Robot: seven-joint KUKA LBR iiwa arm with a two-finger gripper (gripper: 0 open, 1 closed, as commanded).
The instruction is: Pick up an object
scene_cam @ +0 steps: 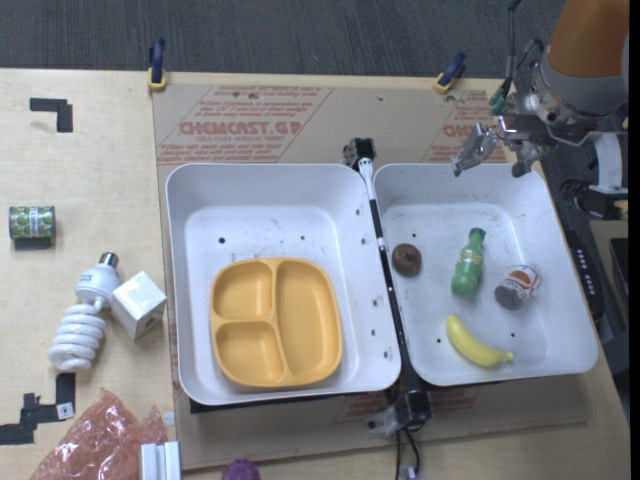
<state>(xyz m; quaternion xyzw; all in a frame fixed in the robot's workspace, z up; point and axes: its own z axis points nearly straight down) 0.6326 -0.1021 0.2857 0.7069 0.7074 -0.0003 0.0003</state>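
The right bin (560,268) holds a green bottle (467,263), a brown round object (406,259), a small red, white and grey object (516,287) and a yellow banana (476,342). My gripper (495,160) hovers above the bin's far rim, up and right of the bottle. It is open, its two fingers spread wide with nothing between them. A yellow divided plate (276,320) lies in the left bin (190,268).
Left of the bins, the bench carries a spiral light bulb (82,318), a white cube (139,303), a small green can (31,224) and a pink mesh bag (95,443). Clamps (157,65) hold the cardboard's far edge.
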